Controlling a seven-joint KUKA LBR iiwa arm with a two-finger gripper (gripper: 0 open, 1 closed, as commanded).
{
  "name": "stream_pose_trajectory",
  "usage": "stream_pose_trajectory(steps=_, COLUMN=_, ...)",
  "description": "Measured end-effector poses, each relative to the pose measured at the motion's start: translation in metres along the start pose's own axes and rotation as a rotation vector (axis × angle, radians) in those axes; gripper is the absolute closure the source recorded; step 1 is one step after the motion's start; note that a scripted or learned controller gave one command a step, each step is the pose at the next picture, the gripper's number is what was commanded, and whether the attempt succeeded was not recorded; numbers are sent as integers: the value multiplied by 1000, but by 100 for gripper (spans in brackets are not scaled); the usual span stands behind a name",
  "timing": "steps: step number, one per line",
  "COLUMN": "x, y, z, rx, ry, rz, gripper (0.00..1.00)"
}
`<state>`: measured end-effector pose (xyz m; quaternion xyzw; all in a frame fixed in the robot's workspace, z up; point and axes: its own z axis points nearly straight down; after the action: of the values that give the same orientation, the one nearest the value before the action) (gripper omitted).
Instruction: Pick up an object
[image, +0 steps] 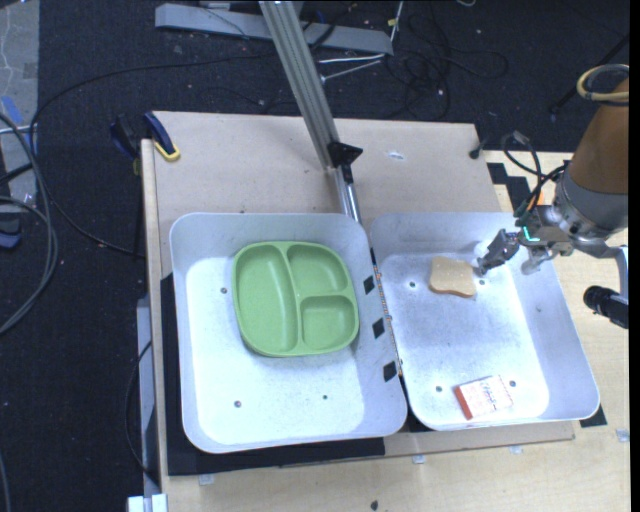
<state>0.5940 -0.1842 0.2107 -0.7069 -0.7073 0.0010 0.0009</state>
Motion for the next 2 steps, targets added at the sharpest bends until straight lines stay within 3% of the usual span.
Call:
stream_pose_trajectory(steps=1, x=0, y=1, z=-1, rx=-3, ry=-1, rz=-1, gripper=0)
stream_pose_trajectory(steps=2, x=-10, y=-2, z=54, rx=2, ry=0, rz=2, gripper=0)
